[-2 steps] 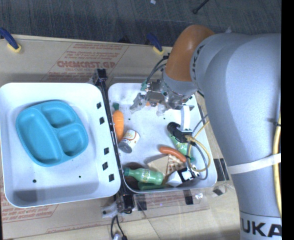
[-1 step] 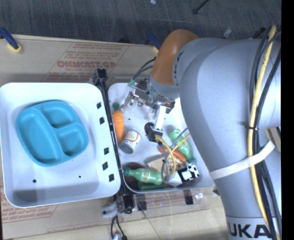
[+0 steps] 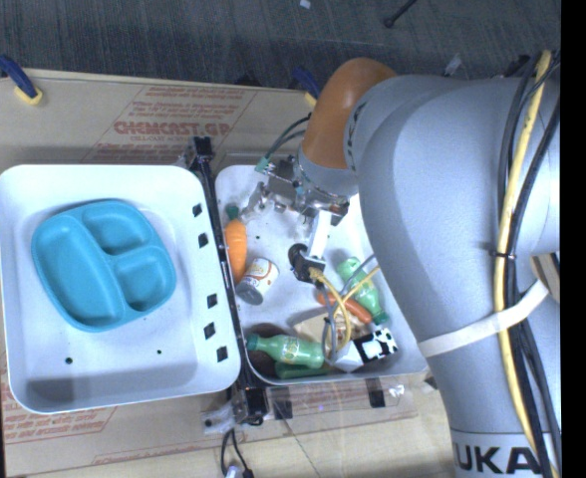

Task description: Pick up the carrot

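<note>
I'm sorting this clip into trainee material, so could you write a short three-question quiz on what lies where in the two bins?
1. True or false: the carrot lies in the left bin.
2. What lies in the left bin? A) a banana B) a blue divided tray C) a red mug
3. Fill in: just beside the carrot, to its lower right in the camera view, lies a small ____.

Key: 1 false, it lies in the right bin, near the wall next to the left bin; 2 B; 3 can.
</note>
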Robot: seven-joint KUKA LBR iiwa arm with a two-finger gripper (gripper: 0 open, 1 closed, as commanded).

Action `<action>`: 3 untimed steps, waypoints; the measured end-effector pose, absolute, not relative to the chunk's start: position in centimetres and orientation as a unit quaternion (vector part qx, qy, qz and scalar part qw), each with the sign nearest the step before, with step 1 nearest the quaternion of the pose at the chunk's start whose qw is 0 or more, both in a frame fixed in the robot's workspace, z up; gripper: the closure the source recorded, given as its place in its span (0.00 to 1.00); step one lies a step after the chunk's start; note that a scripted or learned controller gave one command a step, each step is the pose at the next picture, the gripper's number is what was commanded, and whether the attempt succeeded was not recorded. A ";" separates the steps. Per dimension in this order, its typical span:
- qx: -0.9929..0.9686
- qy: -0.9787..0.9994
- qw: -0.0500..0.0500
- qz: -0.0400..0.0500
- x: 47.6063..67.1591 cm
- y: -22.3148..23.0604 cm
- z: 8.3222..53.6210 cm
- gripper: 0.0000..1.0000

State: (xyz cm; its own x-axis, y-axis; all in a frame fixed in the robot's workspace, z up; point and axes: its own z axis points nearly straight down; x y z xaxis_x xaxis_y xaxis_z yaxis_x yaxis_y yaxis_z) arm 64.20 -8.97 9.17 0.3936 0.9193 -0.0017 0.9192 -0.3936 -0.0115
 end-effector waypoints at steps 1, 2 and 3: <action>-0.839 -0.543 0.003 0.006 63.0 -9.1 9.1 0.00; -0.937 -0.349 0.006 0.007 61.1 -9.4 9.0 0.00; -0.991 -0.137 0.003 0.004 62.6 -9.7 9.2 0.00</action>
